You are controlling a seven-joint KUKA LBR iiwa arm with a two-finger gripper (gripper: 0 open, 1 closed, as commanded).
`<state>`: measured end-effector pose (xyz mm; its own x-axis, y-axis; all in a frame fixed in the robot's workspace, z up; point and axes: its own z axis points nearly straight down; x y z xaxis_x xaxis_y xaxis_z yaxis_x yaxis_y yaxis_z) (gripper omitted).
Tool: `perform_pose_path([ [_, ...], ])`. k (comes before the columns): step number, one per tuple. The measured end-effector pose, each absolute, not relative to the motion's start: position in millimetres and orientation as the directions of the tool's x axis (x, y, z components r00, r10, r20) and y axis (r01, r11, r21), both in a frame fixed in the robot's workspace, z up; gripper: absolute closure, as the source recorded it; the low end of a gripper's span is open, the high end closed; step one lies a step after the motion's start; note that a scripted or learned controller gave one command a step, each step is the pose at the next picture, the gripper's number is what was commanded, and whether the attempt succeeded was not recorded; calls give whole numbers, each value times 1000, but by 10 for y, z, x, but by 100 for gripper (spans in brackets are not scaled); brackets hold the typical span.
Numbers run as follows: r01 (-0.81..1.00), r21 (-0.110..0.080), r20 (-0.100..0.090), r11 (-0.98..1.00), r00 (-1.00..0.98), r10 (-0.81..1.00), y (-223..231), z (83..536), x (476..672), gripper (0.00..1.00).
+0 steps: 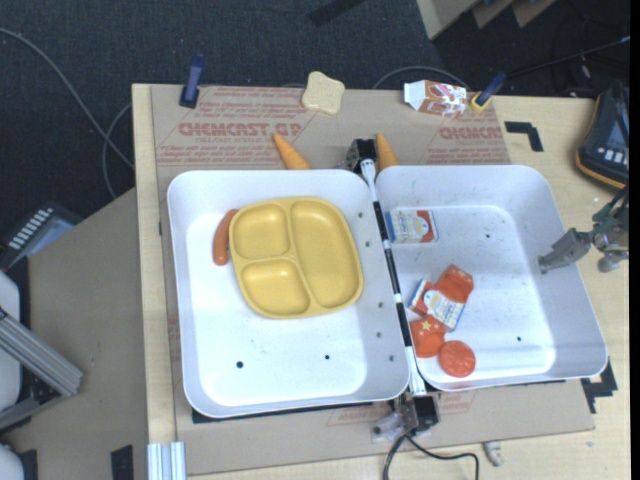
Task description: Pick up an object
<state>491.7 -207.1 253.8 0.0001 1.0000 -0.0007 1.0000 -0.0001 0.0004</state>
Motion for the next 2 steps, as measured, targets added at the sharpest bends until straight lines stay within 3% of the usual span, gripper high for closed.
perform_pose_path([
  [1,1000,-5,3,1,-1,1000,-1668,892,5763,0],
  [2,1000,-2,2,1,-1,1000,-1067,841,5436,0],
])
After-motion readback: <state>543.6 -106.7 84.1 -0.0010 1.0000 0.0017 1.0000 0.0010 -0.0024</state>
